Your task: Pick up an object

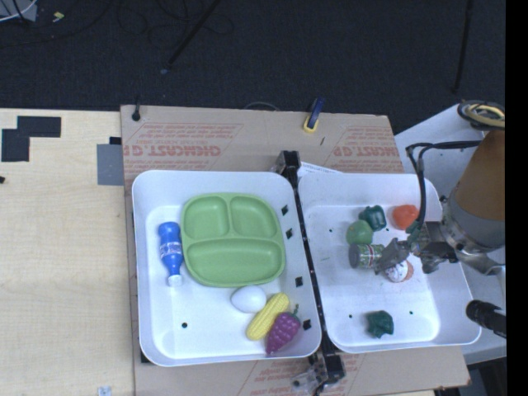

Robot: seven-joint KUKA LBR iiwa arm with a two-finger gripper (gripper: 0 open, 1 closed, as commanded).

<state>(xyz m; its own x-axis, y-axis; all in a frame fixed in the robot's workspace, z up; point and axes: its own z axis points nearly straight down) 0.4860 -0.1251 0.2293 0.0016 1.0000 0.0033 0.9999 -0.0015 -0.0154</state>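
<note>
A: Gripper (394, 258) sits low in the right bin (429, 324), reaching in from the right. Fingers are blurred against the clutter, so I cannot tell whether they stand apart or together.

B: What lies at the tip?

A: A small can (364, 256) on its side, just left of the tip, and a red-and-white round object (400, 272) just beneath it. Contact with either cannot be judged.

B: Other items in that bin?

A: A green pepper (373, 217) and a green round piece (358, 233) at the far side, an orange piece (404, 216) to their right, a dark green piece (379, 323) near the front.

B: Left bin (148, 304)?

A: Green divided plate (232, 239), blue bottle (170, 252) to its left, white egg (248, 299), yellow corn (268, 316) and purple grapes (283, 333) near the front.
</note>
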